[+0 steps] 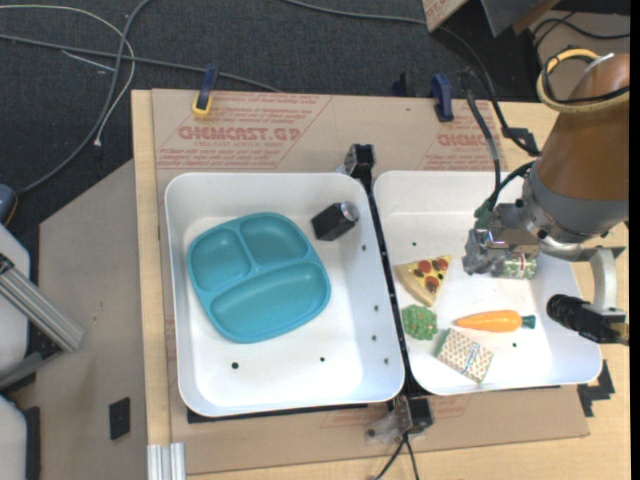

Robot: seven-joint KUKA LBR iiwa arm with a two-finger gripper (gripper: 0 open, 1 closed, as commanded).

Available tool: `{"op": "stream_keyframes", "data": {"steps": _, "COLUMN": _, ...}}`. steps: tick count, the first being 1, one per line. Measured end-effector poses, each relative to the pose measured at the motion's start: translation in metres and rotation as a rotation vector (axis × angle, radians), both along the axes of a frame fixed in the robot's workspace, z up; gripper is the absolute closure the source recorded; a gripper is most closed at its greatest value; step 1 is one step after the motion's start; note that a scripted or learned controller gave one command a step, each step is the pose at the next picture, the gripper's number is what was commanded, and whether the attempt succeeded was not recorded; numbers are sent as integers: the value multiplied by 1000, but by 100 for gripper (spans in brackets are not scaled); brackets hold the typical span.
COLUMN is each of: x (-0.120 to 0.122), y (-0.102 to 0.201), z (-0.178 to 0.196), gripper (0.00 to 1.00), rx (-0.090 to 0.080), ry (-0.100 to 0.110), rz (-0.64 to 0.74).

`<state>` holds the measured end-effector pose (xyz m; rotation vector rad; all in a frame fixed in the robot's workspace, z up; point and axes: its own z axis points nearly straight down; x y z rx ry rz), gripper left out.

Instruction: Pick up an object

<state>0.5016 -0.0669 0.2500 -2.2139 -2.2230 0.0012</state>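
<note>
I see the gripper (498,255) poised low over the right white bin (560,363), above the orange plastic carrot (490,320), presumably lining up a pick. Whether it is released or clenched I cannot tell. Left of the carrot lie a toy pizza slice (425,276) and green broccoli piece (420,320); just below it, a speckled tan block (465,354).

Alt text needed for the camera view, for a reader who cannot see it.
A grey arm's claw hangs over the right bin, above a pizza slice toy, carrot, broccoli and patterned block. The left bin holds a teal divided plate and a small black object.
</note>
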Motion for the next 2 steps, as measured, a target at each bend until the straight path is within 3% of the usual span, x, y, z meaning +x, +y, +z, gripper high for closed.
{"op": "stream_keyframes", "data": {"steps": 2, "x": 3, "y": 108, "z": -15, "gripper": 100, "rx": -1, "ry": -4, "rz": 2}}
